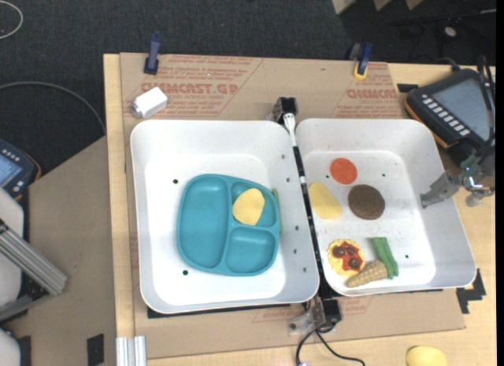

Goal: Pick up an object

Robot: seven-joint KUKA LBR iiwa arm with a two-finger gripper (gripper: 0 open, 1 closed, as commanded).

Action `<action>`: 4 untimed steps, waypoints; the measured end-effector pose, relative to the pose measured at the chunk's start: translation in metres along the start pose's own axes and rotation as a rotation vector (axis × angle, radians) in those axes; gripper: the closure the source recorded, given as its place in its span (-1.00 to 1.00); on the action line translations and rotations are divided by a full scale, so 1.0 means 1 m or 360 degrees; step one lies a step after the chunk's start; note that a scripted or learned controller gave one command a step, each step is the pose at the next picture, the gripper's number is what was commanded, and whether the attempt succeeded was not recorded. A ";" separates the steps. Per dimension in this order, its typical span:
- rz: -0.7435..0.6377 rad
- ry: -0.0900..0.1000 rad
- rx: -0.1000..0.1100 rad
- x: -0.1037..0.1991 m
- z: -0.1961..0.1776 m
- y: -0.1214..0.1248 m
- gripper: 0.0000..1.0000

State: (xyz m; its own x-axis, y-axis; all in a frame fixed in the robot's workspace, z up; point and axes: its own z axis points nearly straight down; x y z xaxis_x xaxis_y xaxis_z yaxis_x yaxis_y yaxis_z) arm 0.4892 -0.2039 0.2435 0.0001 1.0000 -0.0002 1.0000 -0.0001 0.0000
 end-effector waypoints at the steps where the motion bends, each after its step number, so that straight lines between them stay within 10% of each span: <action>1: -0.0009 -0.0001 -0.0008 0.070 -0.077 -0.010 -1.00; 3: -0.0010 0.0004 0.0010 0.218 -0.012 -0.011 -1.00; 4: 0.0000 0.0001 -0.0002 0.214 -0.025 -0.009 1.00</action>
State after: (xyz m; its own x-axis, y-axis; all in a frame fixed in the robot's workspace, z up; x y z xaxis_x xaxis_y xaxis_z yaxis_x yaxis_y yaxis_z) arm 0.4799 0.0099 0.2680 0.0002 1.0000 0.0004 1.0000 -0.0002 0.0011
